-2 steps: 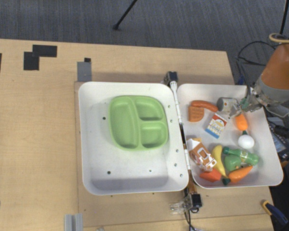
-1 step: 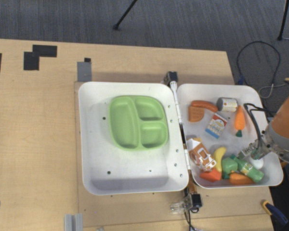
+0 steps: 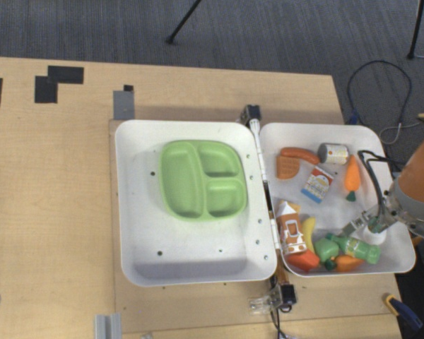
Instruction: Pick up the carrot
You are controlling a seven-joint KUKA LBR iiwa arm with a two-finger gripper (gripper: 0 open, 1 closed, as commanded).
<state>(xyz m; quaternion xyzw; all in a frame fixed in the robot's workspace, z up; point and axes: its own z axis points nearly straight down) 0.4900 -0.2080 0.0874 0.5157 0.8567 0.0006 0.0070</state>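
**Carrot lies up-frame of the gripper, long axis nearly vertical**

The carrot (image 3: 352, 174) rests in the right bin (image 3: 403, 260), near its far right side, orange body pointing up-frame and green tip toward the viewer. The gripper (image 3: 360, 224) hovers just below it in frame, over a green bottle (image 3: 358, 248). Whether it is parted or closed cannot be told. It grips nothing visible.

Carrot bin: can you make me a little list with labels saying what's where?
carrot: right bin, upper right part, lying free
green plate: left bin
gripper: low over right bin, just below the carrot
green bottle: under the gripper
small carton: left of the carrot
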